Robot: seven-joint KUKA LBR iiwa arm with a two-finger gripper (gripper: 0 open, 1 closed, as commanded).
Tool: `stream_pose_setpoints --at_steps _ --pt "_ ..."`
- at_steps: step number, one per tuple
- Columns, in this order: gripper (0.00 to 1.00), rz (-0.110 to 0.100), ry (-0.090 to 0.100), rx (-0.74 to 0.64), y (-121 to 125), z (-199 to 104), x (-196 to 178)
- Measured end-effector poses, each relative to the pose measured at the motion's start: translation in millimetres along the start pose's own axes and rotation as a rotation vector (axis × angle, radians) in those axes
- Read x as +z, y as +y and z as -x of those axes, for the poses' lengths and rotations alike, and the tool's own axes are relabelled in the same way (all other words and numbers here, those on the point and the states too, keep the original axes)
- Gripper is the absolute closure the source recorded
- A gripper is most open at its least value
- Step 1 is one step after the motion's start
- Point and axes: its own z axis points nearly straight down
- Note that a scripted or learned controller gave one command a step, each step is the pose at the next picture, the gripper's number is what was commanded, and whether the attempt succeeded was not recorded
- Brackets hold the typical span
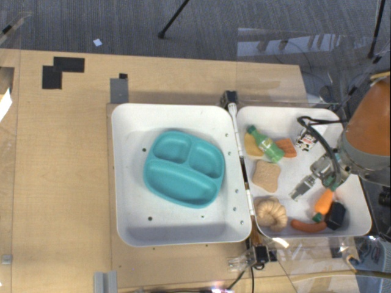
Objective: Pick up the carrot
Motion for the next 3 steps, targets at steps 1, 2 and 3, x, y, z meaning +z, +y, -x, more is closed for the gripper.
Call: stream_pose_setpoints --at_steps 1,2,3 --pt "0.00 -0.006 0.006 -0.120 -33.8 50.0 80.6" --pt "0.00 0.001 0.004 0.044 -57.0 62.8 107.6" --pt "1.00 0.008 -0.004 0.041 -53.0 65.4 94.2"
